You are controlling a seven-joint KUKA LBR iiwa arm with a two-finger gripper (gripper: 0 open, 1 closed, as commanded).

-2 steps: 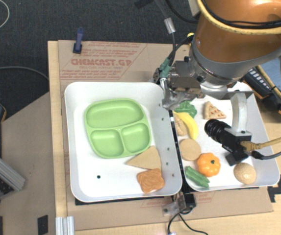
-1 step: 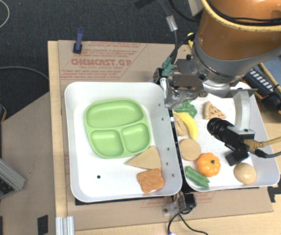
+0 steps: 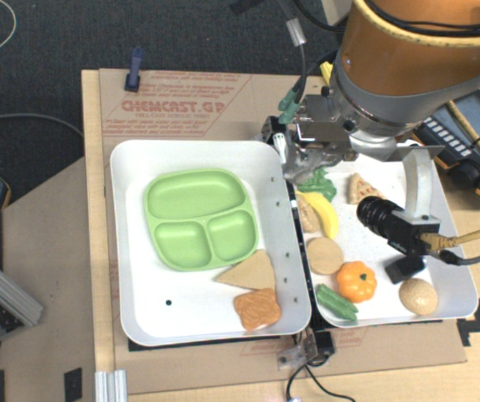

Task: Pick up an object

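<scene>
One gripper [image 3: 307, 170] hangs over the right bin [image 3: 453, 304]. I cannot tell its state. The banana [image 3: 323, 212] lies just at 5 o'clock, pointing down.

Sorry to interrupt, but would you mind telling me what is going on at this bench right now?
The arm is reaching into the right bin, its gripper down at the far left corner, just above a banana and a green item. I cannot tell whether it has anything. A small pumpkin, a cookie and an egg-like piece lie nearer. The left bin holds a green tray.
</scene>
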